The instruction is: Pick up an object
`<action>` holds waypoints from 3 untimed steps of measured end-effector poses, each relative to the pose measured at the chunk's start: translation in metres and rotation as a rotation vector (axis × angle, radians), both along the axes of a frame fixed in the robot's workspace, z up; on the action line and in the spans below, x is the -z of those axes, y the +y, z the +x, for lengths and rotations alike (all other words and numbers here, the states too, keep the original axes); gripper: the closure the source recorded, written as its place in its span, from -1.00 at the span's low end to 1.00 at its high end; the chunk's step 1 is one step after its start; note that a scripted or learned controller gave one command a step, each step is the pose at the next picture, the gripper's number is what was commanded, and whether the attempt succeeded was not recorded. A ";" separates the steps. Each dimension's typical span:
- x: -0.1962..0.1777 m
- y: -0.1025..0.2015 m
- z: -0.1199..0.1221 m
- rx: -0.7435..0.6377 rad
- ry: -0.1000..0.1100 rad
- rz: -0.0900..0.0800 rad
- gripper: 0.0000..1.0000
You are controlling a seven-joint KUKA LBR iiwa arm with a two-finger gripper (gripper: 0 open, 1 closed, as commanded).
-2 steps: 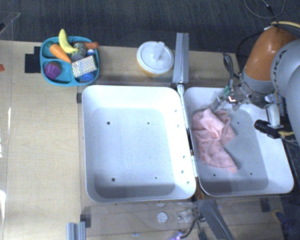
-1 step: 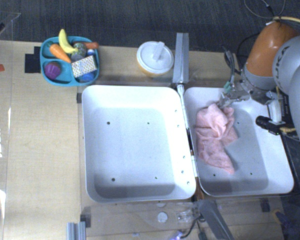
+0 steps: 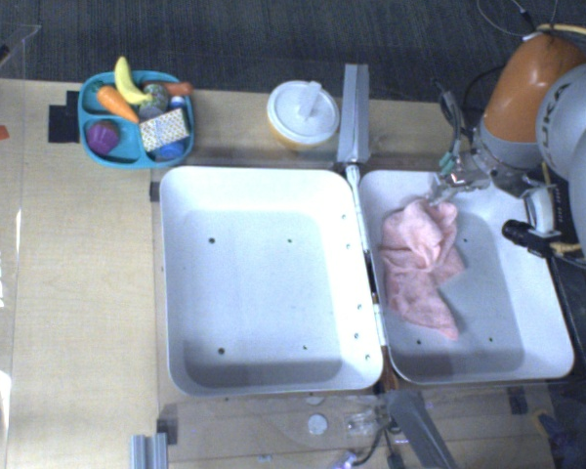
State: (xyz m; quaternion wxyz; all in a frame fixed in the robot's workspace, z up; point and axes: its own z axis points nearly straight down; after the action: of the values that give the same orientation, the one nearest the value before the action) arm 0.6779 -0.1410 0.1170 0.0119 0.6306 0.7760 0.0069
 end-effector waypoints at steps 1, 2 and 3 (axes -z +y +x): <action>0.001 0.001 -0.001 -0.001 0.005 0.003 -1.00; 0.015 0.000 -0.006 -0.193 0.020 -0.013 -1.00; -0.074 -0.021 -0.006 -0.155 0.015 -0.002 -1.00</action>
State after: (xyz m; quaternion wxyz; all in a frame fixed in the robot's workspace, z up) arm 0.6717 -0.1621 0.1907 0.0061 0.5688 0.8225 0.0026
